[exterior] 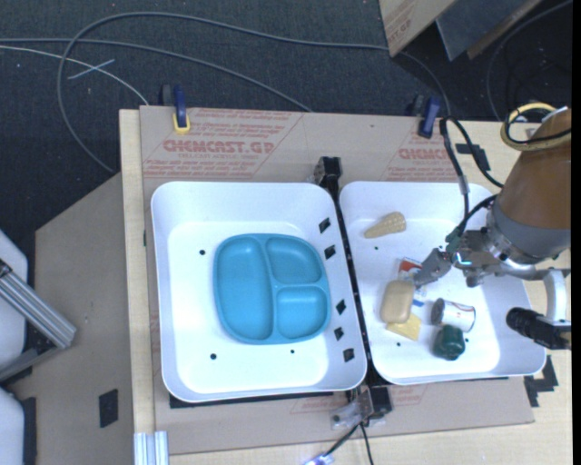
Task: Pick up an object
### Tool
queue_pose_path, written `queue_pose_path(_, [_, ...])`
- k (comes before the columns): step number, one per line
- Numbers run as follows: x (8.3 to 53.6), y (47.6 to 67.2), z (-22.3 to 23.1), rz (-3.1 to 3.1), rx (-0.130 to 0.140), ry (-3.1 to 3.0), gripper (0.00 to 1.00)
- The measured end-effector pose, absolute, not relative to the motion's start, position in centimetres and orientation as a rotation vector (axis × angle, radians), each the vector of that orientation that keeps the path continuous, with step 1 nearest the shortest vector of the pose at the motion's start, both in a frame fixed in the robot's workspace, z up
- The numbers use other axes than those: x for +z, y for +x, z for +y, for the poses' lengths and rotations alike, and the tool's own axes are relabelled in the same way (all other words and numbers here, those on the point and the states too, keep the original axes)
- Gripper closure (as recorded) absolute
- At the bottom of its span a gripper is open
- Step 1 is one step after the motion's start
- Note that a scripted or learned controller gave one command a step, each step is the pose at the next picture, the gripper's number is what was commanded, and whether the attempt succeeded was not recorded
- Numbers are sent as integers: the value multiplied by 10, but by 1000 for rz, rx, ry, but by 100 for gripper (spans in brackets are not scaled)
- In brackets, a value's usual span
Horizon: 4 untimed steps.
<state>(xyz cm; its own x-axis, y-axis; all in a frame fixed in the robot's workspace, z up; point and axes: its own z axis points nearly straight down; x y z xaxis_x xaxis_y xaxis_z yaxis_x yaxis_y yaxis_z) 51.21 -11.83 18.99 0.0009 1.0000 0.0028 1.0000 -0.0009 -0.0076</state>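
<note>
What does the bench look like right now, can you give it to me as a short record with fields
left bin: holds a blue divided plate
right bin: holds a pale corn-shaped piece, a tan block, a yellow wedge, a small can, a dark green item
gripper: over the right bin, just right of the tan block
grasp: nothing seen between its fingers

A pale brown wooden bench board [272,136] printed with faded red lettering sits on a dark charcoal carpeted floor [64,127]. Thin grey cables [100,65] loop across the carpet beyond the board's upper left corner. A brown cardboard box [413,20] lies past its top edge. Two blue clamps [180,109] grip that top edge. A silver aluminium rail [32,304] angles in beside the board's left side. Lighting is even and bright.
</note>
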Motion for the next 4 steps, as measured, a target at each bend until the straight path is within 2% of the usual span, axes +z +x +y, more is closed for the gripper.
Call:
queue_pose_path(1, [134,520,-112,-2218,2,-2218,0])
queue_pose_path(2, [83,520,-112,-2219,1,-2218,0])
queue_pose_path(3, [95,520,-112,-2219,-1,-2221,100])
queue_pose_path(4, [138,522,-112,-2224,-3,-2223,100])
